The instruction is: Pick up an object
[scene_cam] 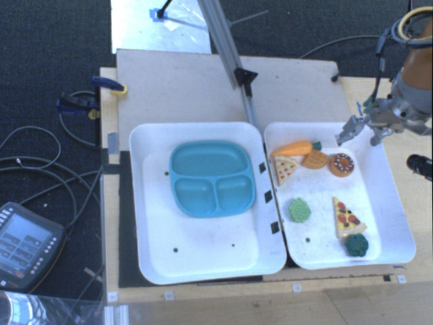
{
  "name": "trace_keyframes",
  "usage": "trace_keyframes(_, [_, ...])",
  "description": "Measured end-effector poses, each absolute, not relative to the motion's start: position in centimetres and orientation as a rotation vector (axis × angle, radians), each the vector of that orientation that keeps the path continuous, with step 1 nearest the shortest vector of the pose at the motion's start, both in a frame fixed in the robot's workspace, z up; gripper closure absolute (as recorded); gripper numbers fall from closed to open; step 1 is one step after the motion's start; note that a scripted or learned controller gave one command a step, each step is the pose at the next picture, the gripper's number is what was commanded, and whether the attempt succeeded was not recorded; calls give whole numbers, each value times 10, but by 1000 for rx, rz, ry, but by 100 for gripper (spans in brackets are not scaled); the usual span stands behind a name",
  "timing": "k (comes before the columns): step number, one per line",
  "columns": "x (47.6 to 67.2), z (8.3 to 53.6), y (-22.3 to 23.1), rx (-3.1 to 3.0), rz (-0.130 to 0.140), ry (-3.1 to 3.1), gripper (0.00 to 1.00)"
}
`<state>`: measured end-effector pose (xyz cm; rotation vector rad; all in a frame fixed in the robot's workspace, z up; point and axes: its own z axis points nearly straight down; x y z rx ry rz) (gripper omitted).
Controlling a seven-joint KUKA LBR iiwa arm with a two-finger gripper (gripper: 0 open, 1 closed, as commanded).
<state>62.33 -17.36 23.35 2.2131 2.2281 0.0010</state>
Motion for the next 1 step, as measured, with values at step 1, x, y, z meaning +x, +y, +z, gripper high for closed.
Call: trace_keyframes(1, [623, 234, -174, 2212, 0, 2229, 0])
